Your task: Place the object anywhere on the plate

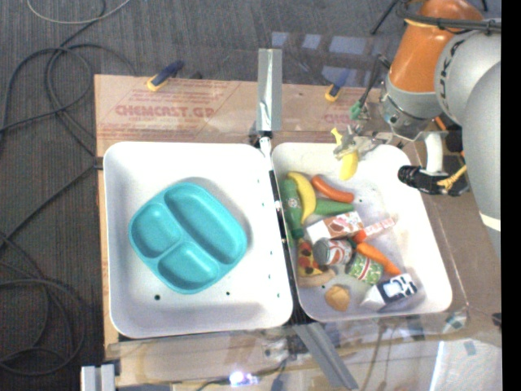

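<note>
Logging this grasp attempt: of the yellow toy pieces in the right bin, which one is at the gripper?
The small yellow toy piece at the right white bin's far edge, directly under the gripper. The curved yellow toy banana lies lower left, among the pile.

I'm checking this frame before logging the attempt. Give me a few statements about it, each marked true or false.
1. The turquoise plate lies in the left bin. True.
2. The plate has three compartments. True.
3. A banana lies on the plate. False: the banana lies in the right bin among the other toy foods.
4. The gripper is over the left bin. False: it is at the right bin's far edge, with a small yellow object at its fingers.
5. An orange carrot lies in the right bin. True.
</note>
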### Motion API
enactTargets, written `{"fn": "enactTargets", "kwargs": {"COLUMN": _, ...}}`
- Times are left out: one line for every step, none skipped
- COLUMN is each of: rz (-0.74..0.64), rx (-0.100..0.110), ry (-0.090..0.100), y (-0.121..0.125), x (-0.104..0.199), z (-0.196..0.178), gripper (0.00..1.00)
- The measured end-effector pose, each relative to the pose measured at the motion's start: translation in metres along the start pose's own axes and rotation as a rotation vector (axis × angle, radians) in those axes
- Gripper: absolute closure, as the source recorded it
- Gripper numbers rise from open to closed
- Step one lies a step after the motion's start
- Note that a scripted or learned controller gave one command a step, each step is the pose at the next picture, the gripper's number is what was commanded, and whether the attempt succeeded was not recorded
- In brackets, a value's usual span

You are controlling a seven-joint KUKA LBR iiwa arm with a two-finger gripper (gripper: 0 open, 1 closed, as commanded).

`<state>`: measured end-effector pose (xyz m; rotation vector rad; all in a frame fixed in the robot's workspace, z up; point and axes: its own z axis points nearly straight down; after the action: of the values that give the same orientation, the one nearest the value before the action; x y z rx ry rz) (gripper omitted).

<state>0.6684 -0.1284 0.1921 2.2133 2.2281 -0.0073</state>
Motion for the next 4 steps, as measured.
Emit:
{"fn": "enactTargets", "kwargs": {"rz": -0.322, "rx": -0.002, "ry": 0.003, "y": 0.000, "x": 0.056, "z": -0.030, "gripper": 1.00}}
{"fn": "enactTargets", "kwargs": {"rz": -0.441, "rx": 0.000, "ry": 0.005, "y": -0.070, "x": 0.140, "z": 0.009, "gripper": 1.00}}
{"fn": "enactTargets", "kwargs": {"rz": -0.401, "rx": -0.001, "ry": 0.005, "y": -0.059, "x": 0.116, "z": 0.009, "gripper": 1.00}}
{"fn": "enactTargets", "kwargs": {"rz": -0.514, "rx": -0.001, "ry": 0.004, "y": -0.106, "x": 0.158, "z": 0.009, "gripper": 1.00}}
